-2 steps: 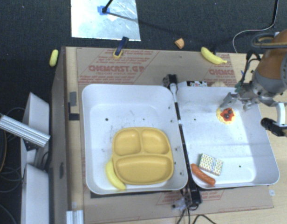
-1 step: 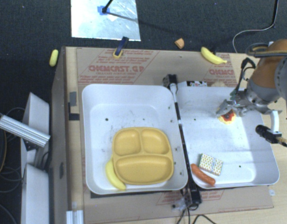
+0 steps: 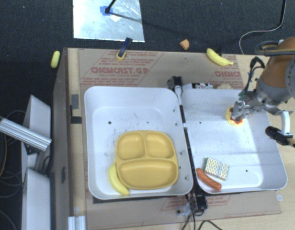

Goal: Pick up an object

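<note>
Gripper sits low over a small orange-and-yellow object in the right bin; its grip state I cannot tell. A good pick needs centring before lifting. That bin also holds a sausage and patterned block; the left bin holds a yellow tray and banana.

I count two white bins, the left bin and the right bin, and one yellow divided tray. There are two bananas, one in the left bin and one on the bench. One sausage, one patterned packet and one small yellow-and-orange object lie under my reach.
</note>
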Available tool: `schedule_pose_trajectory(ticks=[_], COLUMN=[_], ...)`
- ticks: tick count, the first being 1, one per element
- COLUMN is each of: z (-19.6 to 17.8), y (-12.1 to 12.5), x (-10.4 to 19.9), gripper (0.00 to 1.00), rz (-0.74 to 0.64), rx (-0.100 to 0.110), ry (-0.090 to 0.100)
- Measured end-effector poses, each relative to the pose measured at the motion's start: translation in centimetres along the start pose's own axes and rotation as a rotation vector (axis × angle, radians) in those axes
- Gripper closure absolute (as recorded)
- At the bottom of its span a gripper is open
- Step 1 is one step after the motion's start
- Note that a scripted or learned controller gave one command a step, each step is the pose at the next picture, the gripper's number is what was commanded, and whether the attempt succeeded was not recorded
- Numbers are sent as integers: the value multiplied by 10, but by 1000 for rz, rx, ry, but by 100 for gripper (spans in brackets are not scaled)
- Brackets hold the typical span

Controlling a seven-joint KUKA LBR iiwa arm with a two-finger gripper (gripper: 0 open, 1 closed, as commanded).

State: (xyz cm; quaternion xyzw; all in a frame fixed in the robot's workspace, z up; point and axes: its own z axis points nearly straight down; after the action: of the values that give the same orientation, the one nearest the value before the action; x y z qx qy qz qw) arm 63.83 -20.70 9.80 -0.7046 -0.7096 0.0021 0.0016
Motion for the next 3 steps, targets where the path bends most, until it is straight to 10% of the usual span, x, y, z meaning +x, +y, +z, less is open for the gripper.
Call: schedule_pose_trajectory(ticks=[1,3], z=[-30,-96], y=[-39,-36], x=[0,1], gripper=[100,100], rz=[5,3], rx=[-8,-9], ry=[-1,-1])
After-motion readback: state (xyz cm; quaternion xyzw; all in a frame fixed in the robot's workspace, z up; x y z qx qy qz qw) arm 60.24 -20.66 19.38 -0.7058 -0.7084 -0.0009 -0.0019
